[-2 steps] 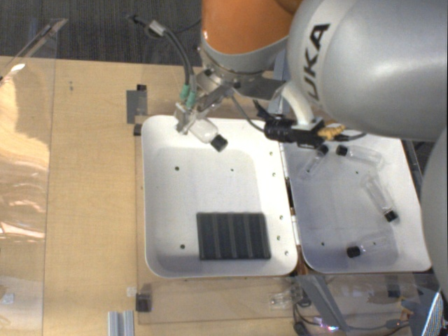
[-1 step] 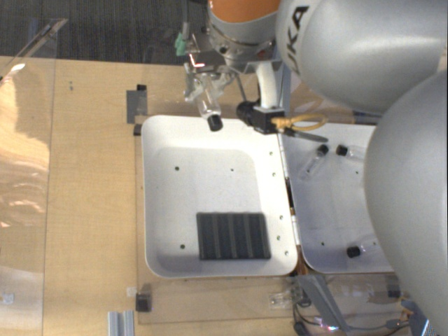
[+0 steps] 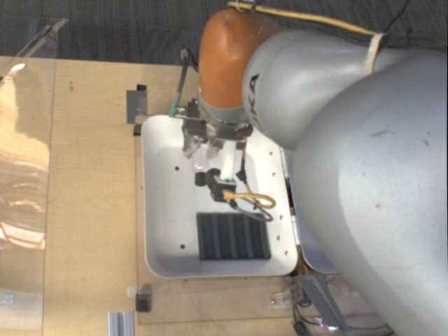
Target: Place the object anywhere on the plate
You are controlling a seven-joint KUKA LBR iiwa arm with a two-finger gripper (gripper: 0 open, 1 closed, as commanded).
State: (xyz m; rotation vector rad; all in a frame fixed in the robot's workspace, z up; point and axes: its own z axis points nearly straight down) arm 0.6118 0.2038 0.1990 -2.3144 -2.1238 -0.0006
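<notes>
Most of the right bin (image 3: 315, 261) hides behind the arm; gripper (image 3: 213, 182) over the left bin (image 3: 157, 187), above the ridged black plate (image 3: 233, 236), finger state unclear.

A white bin (image 3: 157, 208) rests on the wooden bench (image 3: 84, 187) above dark carpet (image 3: 105, 12).

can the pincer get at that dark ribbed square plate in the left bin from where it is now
Probably yes. The pincer hangs just above the dark ribbed square plate inside the same shallow white bin. Between them lies only a yellow-handled tool, close under the pincer, and the plate's top is bare.
</notes>
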